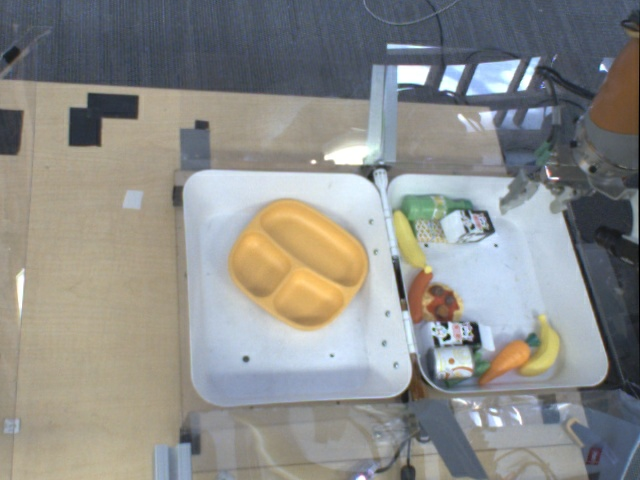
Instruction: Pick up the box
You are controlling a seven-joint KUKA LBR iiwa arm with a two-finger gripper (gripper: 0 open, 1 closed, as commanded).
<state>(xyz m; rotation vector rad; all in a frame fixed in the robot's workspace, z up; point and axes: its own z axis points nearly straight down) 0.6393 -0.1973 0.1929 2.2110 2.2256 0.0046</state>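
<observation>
Honestly, the box (467, 226) looks light but easy to crush: a small carton lying tilted at the far left of the right bin (530, 268), just beside the green bottle (432, 207). Grab it across its short sides. The gripper (535, 190) hangs released, holding nothing.

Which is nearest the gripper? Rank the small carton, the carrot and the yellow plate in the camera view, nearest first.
From the gripper at the right bin's far right edge:
1. Small carton, right bin, far end.
2. Carrot, right bin, near end.
3. Yellow plate, left bin.
</observation>
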